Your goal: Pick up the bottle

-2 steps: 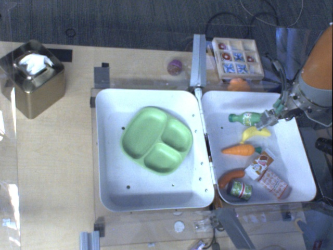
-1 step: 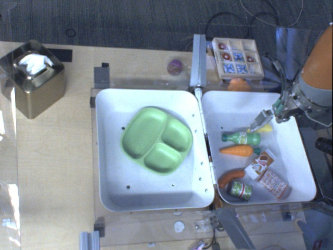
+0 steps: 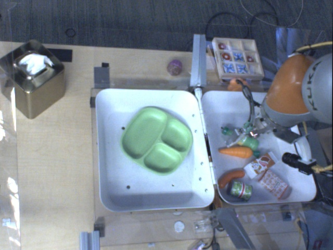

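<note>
The bottle [image 3: 238, 136] is small and clear with green parts. It lies on its side in the right bin [image 3: 218, 108], just above an orange carrot [image 3: 237, 151]. My gripper [image 3: 253, 130] hangs from the grey and orange arm [image 3: 291, 90] and is low over the bottle's right end, touching or nearly touching it. Its tip is partly hidden against the bottle.
The right bin also holds a brown sausage [image 3: 230, 177], a green can [image 3: 241, 190], a small carton [image 3: 260, 165] and a red packet [image 3: 273, 184]. A green divided plate [image 3: 156, 138] lies in the left bin [image 3: 112, 181]. A tissue box [image 3: 34, 79] stands far left.
</note>
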Robot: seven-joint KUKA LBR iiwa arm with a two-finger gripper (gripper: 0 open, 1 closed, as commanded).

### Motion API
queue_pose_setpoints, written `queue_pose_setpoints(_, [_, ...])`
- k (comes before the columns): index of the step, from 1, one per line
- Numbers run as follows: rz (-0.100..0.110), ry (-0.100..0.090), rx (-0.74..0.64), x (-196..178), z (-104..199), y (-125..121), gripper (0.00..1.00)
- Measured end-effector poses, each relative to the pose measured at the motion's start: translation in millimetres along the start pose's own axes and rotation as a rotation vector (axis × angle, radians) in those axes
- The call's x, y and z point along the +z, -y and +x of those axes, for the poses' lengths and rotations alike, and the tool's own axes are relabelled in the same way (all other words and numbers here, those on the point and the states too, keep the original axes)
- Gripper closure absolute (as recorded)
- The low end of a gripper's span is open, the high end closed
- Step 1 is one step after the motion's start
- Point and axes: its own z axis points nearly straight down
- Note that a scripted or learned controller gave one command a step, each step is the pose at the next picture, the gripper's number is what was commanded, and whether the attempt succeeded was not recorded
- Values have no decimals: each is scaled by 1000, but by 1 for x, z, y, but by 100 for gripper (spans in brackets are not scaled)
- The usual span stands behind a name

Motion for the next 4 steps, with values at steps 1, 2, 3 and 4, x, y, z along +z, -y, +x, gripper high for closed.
queue_pose_setpoints(1, [-3, 1, 211, -45, 28, 16, 0])
queue_pose_setpoints(2, [-8, 6, -18, 19, -22, 15, 0])
queue_pose_setpoints(3, [-20, 13, -19, 5, -23, 11, 100])
queue_pose_setpoints(4, [-5, 5, -4, -116, -54, -68, 100])
